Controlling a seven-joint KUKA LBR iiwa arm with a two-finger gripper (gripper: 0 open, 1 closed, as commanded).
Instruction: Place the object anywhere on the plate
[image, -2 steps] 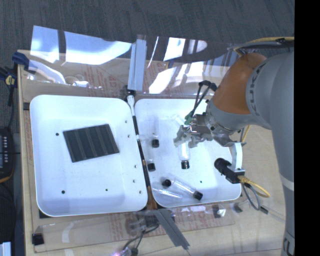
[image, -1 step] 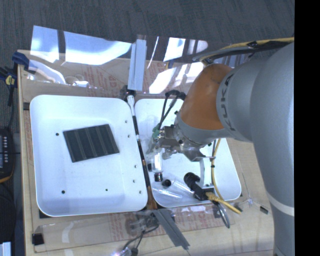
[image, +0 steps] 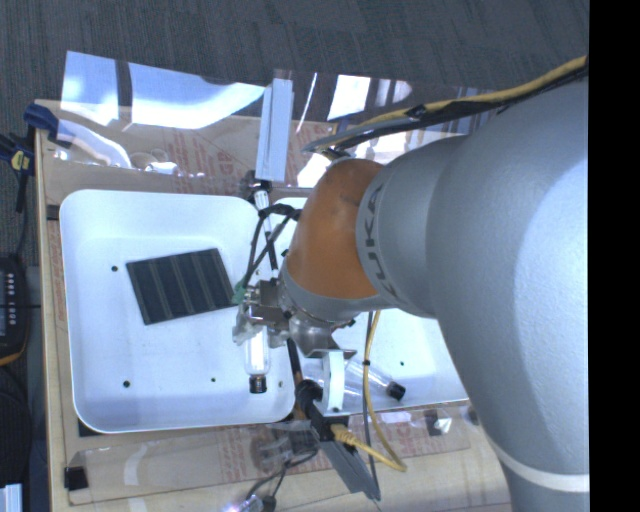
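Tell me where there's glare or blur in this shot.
In the camera view, bright glare washes the clear sheeting above the left bin; the arm close to the lens looks soft, and the dark ridged plate stays sharp.

I see my gripper (image: 262, 345) over the left bin's (image: 90, 300) right side; the plate (image: 182, 285) lies in that bin, to the gripper's left.

I am working in what is looking like a robotics lab: my grey arm (image: 480, 250) is reaching over a plywood bench (image: 150, 462) bearing two shallow white bins (image: 90, 300), loose cables (image: 370, 440) are trailing along the near edge, and grey carpet (image: 250, 40) is lying beyond the far side.
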